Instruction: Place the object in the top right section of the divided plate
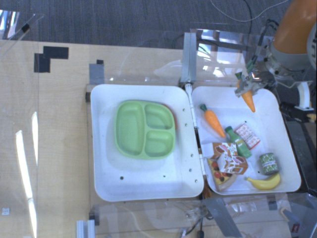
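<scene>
Care matters: jaws of the gripper point(246, 87) clamped on a small orange carrot point(248, 100), we carry it level toward the green divided plastic plate point(144, 129).

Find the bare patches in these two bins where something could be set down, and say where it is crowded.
The green plate has all three sections bare. White floor shows around it in the left bin, widest along the near edge. The right bin is crowded: carrot, bottle, packets, can, banana.

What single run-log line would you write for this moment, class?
gripper: shut on small carrot, above right bin's far edge | green divided plate: in left bin | second carrot: lying in right bin
</scene>
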Controlling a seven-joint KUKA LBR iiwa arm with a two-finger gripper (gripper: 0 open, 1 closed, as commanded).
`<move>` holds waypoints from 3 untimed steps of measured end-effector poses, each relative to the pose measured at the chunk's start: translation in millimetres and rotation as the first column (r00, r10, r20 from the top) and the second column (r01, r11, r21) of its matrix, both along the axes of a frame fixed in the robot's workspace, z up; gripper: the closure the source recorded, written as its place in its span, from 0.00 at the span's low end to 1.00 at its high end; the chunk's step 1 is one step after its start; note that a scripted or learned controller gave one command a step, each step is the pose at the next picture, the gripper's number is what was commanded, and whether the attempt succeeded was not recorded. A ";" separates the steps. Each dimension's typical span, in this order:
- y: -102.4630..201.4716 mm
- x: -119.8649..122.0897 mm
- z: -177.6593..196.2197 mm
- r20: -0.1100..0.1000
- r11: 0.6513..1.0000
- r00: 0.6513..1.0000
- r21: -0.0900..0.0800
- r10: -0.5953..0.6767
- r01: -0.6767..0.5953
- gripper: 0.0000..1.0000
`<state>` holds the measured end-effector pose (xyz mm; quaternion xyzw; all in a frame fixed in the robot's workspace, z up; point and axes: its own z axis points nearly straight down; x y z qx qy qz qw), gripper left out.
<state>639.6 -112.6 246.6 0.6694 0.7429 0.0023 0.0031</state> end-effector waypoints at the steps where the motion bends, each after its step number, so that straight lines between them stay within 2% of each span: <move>1: 71.8 -9.1 -42.0 -0.003 0.999 0.999 0.001 0.047 -0.047 1.00; 2: 166.0 -46.1 -62.0 -0.005 0.999 0.999 0.002 0.050 -0.050 1.00; 3: 204.6 -92.1 -61.5 -0.003 0.879 0.879 0.000 0.478 -0.478 1.00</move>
